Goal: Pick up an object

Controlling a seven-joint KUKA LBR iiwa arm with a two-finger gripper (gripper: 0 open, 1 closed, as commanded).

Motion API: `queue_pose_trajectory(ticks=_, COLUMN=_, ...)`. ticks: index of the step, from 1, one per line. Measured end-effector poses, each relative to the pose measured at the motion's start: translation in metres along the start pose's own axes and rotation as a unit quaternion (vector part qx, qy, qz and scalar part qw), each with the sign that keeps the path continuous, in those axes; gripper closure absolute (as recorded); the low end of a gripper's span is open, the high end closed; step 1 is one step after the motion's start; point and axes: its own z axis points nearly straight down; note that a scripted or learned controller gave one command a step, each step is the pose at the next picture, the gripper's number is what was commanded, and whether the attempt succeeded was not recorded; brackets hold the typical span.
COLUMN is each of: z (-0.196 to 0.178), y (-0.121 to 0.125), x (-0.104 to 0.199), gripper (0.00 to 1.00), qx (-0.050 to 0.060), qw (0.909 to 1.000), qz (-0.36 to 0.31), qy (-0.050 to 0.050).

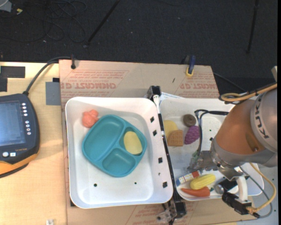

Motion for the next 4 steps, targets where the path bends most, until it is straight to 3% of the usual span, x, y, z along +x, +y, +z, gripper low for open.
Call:
queue_pose_trajectory(ticks=1, z=-0.095, y=0.055, x=0.054, gripper=1.00, qx=-0.006, qw=1.0000, qz=-0.007, qy=0.000)
queue_pose_trajectory(ticks=2, z=-0.139, y=0.056, x=0.107, gripper=1.00, qx=-0.001, qw=1.0000, qz=-0.005, qy=0.000)
queue_pose_trajectory(ticks=3, z=-0.289, y=0.139, x=0.068, gripper=1.00, qx=-0.010, qw=0.9999, qz=-0.004, qy=-0.003)
queue_pose_trajectory(ticks=4, z=-0.208, y=0.159, x=0.140, gripper=1.00, qx=0.004, qw=1.0000, qz=-0.006, qy=0.000)
